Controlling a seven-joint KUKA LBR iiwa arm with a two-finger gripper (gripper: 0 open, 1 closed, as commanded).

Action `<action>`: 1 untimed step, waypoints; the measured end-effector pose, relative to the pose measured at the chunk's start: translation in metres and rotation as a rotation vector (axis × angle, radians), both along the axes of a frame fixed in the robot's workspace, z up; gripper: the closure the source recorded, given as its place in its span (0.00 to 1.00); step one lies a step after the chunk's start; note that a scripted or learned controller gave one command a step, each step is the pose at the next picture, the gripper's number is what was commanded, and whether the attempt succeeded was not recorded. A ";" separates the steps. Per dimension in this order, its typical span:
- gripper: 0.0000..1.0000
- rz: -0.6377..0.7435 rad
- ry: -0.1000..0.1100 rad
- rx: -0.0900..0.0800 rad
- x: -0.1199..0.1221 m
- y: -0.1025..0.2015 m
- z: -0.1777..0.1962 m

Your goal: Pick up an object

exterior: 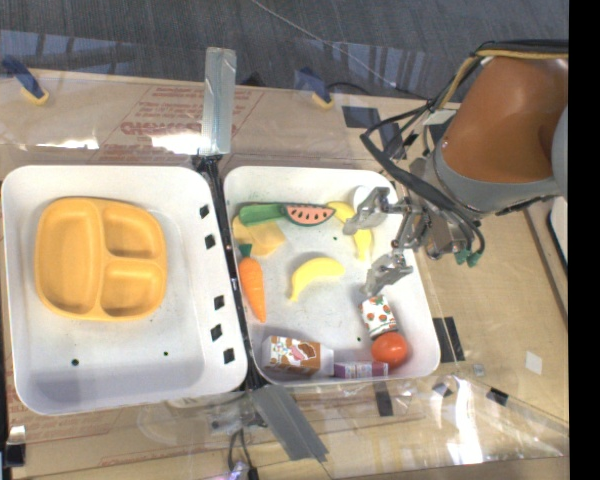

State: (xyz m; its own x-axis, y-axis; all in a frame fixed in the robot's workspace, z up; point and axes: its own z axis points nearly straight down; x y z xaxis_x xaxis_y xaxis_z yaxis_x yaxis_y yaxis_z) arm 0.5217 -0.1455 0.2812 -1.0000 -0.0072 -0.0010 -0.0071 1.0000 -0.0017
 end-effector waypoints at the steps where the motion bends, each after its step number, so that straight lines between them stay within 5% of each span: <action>1: 0.00 -0.082 0.011 0.004 0.046 -0.026 -0.111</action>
State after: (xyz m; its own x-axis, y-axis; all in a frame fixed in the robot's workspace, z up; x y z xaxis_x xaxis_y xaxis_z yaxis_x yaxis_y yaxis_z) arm 0.5675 -0.1711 0.1702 -0.9971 0.0750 0.0102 0.0750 0.9972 0.0022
